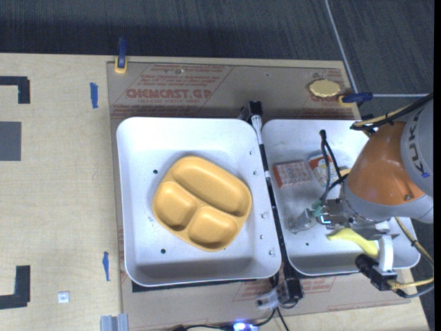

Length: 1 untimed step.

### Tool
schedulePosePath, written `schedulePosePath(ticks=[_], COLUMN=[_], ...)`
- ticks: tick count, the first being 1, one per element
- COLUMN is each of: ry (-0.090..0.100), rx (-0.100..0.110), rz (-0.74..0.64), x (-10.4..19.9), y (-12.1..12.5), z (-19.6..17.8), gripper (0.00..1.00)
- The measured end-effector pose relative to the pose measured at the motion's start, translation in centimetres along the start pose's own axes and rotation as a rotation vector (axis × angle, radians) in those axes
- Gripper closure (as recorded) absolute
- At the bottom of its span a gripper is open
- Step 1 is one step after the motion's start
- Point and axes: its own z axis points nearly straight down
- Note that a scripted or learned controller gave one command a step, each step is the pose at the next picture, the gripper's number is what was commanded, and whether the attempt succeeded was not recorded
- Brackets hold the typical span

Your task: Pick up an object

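I've got the arm point(386, 178) low over the right bin point(303, 264), gripper point(324, 216) down near the middle, just beside a yellow banana point(355, 238); whether anything is clamped I can't tell. A small red-and-white packet point(295, 173) lies toward the bin's far side. The left bin point(138, 185) holds a yellow three-section tray point(201, 202). The banana looks like light, smooth, stiff plastic, probably slippery; I'd grab across its middle. The packet's flat and crinkly, a harder pick.

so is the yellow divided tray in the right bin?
No, the yellow divided tray lies in the left bin; the right bin holds the arm's gripper and small items.
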Motion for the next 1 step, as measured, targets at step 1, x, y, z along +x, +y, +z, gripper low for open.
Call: schedulePosePath(ticks=[1], ry=[0.001], rx=[-0.001], rz=[0.000], x=[-0.06], y=[-0.01], z=[0.01], gripper=[0.00])
